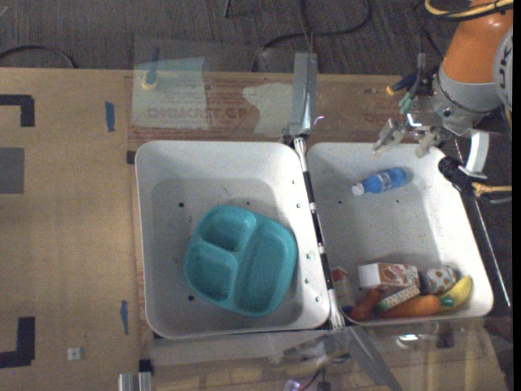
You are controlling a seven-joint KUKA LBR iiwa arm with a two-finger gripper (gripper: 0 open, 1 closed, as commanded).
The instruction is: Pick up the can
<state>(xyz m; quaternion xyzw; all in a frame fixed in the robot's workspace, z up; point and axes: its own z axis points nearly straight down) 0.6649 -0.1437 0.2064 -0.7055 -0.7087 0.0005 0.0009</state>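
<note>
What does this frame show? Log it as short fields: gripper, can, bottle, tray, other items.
gripper: above the far rim of the right bin, fingers spread, nothing between them
can: near corner of right bin, among the pile, untouched
bottle: blue, lying on its side in the far part of the right bin, just below the gripper
tray: teal, three compartments, in the left bin
other items: carton, banana, carrot beside the can

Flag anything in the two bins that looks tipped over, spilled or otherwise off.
The blue bottle lies on its side near the far end of the right bin. The food items are jumbled against its near wall. The teal tray sits askew in the left bin. Nothing looks spilled.
</note>
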